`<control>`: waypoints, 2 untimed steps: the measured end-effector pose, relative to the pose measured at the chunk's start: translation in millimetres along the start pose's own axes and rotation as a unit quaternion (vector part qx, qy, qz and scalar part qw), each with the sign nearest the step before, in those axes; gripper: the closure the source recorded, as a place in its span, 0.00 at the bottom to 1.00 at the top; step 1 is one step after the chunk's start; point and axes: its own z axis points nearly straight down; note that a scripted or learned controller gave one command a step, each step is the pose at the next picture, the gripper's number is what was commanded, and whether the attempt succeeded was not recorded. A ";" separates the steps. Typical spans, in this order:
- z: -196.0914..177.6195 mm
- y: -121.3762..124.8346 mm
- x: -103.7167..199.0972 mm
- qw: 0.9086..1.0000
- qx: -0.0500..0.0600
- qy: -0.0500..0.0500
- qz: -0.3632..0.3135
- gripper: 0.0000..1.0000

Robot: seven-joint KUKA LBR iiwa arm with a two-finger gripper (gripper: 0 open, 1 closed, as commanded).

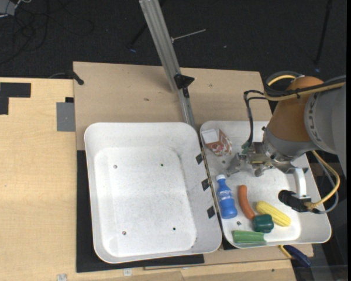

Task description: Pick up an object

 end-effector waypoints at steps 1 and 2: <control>-13.7 0.7 -1.9 1.000 -0.002 0.000 0.004 1.00; -61.9 -6.5 -8.6 1.000 -0.005 -0.001 0.001 1.00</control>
